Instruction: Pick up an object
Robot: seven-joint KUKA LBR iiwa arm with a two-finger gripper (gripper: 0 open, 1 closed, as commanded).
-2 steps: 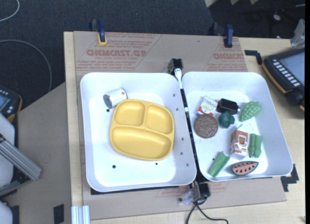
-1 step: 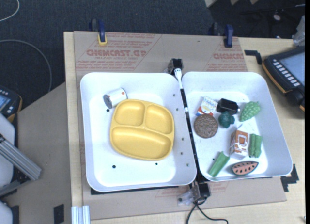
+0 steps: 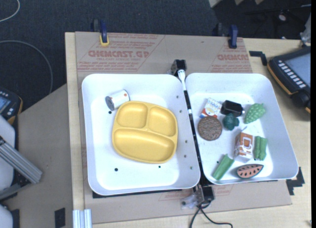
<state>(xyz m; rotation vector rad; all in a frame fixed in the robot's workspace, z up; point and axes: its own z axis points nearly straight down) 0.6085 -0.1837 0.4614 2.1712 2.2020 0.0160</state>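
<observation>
We see a plain yellow tray (image 3: pixel 144 132) in the white left bin (image 3: pixel 94 138); right of it, a speckled brown cookie (image 3: pixel 210 128) and green grapes (image 3: pixel 254 112).

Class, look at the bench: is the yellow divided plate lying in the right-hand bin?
No, the yellow divided plate lies in the left bin, beside a small white cup.
</observation>
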